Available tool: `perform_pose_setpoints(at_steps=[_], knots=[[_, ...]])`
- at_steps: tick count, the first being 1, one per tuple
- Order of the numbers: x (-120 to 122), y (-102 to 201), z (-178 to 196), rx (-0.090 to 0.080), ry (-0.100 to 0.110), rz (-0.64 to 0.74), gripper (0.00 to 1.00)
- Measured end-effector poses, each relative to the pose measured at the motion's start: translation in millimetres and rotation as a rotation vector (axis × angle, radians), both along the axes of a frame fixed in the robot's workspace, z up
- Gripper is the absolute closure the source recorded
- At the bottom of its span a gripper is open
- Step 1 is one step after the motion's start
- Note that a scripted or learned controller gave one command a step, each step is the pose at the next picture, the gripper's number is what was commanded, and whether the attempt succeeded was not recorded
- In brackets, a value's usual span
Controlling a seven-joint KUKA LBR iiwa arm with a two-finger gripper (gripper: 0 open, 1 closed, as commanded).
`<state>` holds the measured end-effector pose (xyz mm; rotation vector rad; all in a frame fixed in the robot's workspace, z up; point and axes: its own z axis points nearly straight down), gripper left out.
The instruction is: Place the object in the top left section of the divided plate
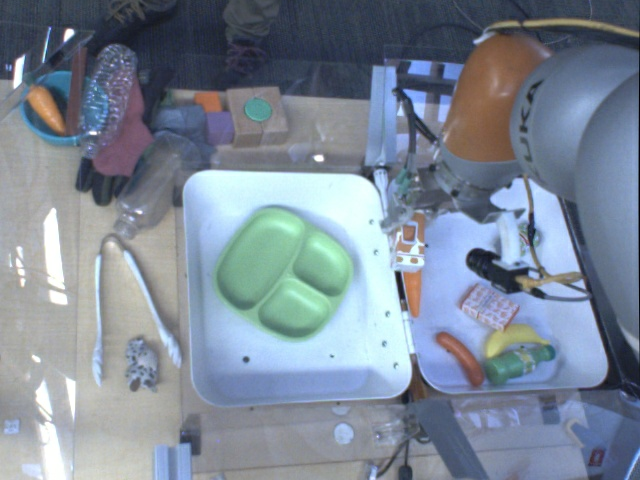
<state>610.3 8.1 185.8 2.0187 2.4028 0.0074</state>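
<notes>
A green divided plate (285, 268) lies in the left white bin (300, 378), and all its sections are bare. My gripper (405, 230) hangs over the wall between the two bins, at the left edge of the right bin (585, 363). Directly under it is a small orange and white item (408, 248). Just below that, an orange carrot (413, 290) lies along the bin's left wall. I cannot tell whether either one is held. Further right in that bin are a patterned box (489, 306), a red sausage (459, 356), a banana (518, 340) and a green bottle (515, 364).
On the bench left of the bins lie white tongs (130, 298), a clear bottle (150, 183), a small spotted toy (142, 363) and a blue bowl (50, 108). Coloured blocks (245, 118) sit behind the left bin.
</notes>
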Motion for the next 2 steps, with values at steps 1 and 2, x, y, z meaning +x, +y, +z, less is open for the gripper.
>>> perform_pose_setpoints(at_steps=[1,2], knots=[[-16.4,78.6,-0.8,0.0,0.001,-0.039,1.0],[-16.3,78.3,-0.6,0.0,0.001,-0.04,0.0]])
